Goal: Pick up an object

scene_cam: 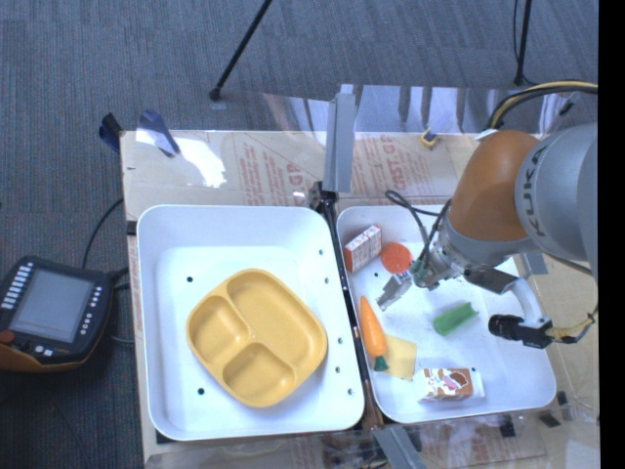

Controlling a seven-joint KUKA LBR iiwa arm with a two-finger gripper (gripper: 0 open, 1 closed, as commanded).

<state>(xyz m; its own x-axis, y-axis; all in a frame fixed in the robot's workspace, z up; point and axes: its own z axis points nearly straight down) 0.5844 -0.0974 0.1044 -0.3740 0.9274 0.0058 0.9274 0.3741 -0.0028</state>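
The right bin [527, 374] holds several toy foods. An orange carrot [372, 328] lies along its left wall, with a yellow wedge [399, 354] just right of the carrot's lower end. A small red-and-white box [362, 247] and a red round piece [395, 256] sit at the bin's top left. A green piece [454, 318] lies mid-bin, and a small carton [450, 385] rests near the front wall. My gripper [395, 289] hangs open just below the red round piece and above the carrot's top, with nothing between its fingers.
The left bin [166, 252] holds a yellow divided plate [256, 336]. A grey post [339, 149] stands behind the seam between the bins. The arm's orange band [493, 198] and wrist overhang the right bin's back right. A teach pendant [49, 311] lies off the bench at left.
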